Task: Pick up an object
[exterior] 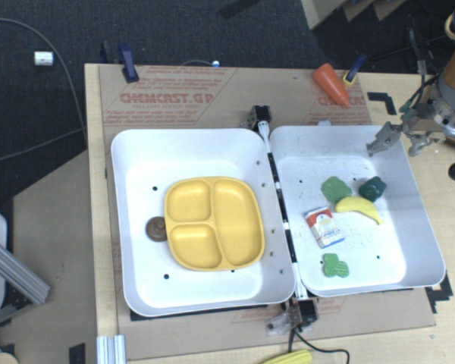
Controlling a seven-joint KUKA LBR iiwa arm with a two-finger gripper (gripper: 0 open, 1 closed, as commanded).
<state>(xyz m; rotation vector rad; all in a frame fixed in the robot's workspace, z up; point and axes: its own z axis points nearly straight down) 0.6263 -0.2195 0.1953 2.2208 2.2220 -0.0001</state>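
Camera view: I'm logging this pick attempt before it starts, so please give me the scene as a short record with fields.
left bin: yellow divided tray; brown round object at the tray's left edge
right bin: banana, light green piece, dark green piece, red and white packet, small green piece
gripper: over the right bin's upper right corner, apart from the objects, nothing seen in it
bench extras: orange object beyond the right bin
task status: no object picked up
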